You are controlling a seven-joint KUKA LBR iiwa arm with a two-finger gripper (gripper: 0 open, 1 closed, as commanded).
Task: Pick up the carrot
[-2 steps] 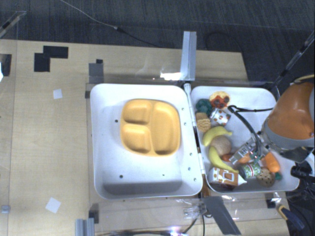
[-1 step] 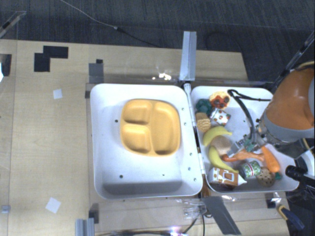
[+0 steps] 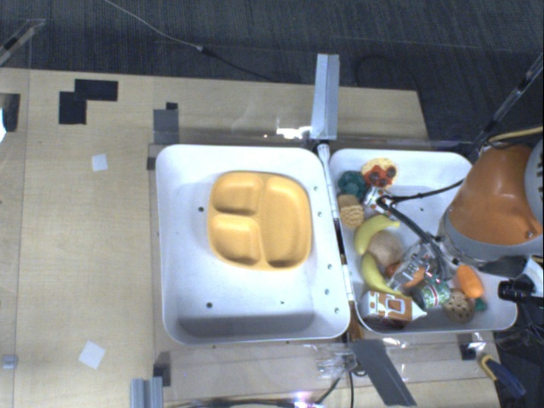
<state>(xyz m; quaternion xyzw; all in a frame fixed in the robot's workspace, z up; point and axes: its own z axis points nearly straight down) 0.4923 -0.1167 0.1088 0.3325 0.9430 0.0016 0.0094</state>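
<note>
pale wooden surface fills the left of the camera view, with dark carpet beyond its far edge and black tape marks near the far-left corner. two shallow white bins sit side by side. left bin holds a yellow divided tray, lying flat around its middle. right bin is crowded: a round item with red and dark spots at the far side, a teal object just left of it, two bananas curving down the left part, and a small printed carton at the near edge, its writing too small to read. the carrot lies in the near-right part of this bin, orange, just right of the gripper and close beside a brownish round item. the grey arm with its orange band hangs over the right side of the bin. the gripper sits low among the clutter between bananas and carrot; i cannot tell whether it is apart or together, and nothing is seen clamped.
</note>
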